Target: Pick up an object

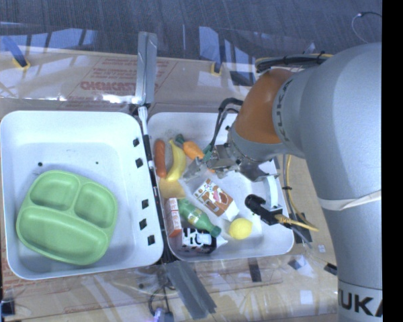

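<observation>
Crowded right bin [183, 122] here, and that is the worry: the gripper [215, 160] hangs low over the upper middle of the pile, with the banana [176, 164] and the carrot [192, 149] just to its left and the printed carton [213, 197] just below it, all packed close together. From this angle I can't tell whether the gripper is open or closed, and nothing is visibly held in it. Any of those three could be the pick, and they sit so tight that a close here could catch two things at once, or nip the carrot's tip and let it slip out on the lift. The carton lies flat and tilted, so I'd judge it a poor bet; it may just slide toward the green bottle [200, 219] and the lemon [240, 229] near the front wall. The sausage [160, 158] lies hard against the left wall, with little room beside it. As for pose, the arm [336, 133] comes in from the right and bends down over the bin, its orange band [262, 109] above the wrist, the wrist angled toward the bin's middle. The left bin [67, 133] holds the green plate [66, 217], well apart from the gripper.
</observation>
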You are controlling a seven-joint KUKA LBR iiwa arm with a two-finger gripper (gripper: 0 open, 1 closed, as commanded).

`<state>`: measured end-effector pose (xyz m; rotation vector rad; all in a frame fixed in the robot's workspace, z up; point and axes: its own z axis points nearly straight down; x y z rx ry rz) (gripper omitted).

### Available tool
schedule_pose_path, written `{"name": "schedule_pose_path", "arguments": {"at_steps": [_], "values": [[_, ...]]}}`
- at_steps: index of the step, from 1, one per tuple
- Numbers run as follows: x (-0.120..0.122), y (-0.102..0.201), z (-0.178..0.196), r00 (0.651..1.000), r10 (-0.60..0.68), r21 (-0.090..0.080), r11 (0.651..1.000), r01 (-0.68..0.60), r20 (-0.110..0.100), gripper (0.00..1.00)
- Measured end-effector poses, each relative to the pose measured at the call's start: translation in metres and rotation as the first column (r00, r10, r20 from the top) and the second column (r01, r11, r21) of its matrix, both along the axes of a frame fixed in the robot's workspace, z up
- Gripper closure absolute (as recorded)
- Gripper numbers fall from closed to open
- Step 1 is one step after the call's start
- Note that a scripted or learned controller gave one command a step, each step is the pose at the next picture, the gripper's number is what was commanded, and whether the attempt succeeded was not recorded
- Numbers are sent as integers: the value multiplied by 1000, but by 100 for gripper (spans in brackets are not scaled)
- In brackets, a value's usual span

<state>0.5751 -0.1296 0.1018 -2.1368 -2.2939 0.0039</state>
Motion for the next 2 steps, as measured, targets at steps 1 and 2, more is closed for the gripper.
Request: {"name": "schedule_pose_path", "arguments": {"at_steps": [1,2], "values": [[0,1,10,1000,3,1,1000,-3,-2,100],[0,1,10,1000,3,1,1000,-3,-2,0]]}}
